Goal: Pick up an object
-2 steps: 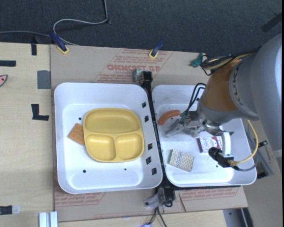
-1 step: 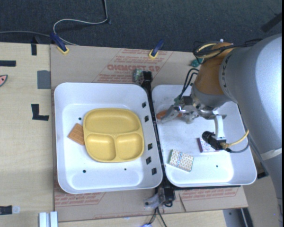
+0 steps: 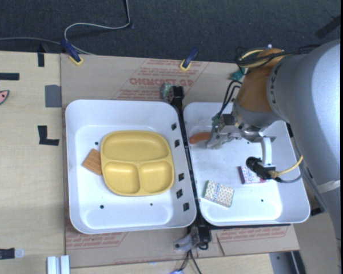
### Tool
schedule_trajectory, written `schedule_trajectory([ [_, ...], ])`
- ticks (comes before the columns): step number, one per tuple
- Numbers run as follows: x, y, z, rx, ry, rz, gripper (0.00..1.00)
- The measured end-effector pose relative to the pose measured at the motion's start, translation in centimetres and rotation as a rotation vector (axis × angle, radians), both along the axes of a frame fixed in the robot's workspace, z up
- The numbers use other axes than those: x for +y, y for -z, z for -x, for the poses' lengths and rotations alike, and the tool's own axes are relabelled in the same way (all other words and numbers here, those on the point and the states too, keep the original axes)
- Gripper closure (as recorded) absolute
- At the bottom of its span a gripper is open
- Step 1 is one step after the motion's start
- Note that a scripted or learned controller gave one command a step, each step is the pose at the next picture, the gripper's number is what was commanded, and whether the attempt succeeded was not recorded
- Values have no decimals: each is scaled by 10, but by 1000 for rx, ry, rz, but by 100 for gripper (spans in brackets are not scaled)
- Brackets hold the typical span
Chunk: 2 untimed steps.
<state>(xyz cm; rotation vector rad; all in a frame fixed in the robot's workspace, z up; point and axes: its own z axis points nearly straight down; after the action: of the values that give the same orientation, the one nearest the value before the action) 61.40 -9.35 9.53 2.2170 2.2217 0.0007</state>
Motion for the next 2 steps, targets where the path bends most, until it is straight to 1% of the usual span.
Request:
schedule_trajectory([
  [1, 0, 0, 0, 0, 0, 0, 0],
  [2, 1, -9, 0, 1, -1, -1, 100],
])
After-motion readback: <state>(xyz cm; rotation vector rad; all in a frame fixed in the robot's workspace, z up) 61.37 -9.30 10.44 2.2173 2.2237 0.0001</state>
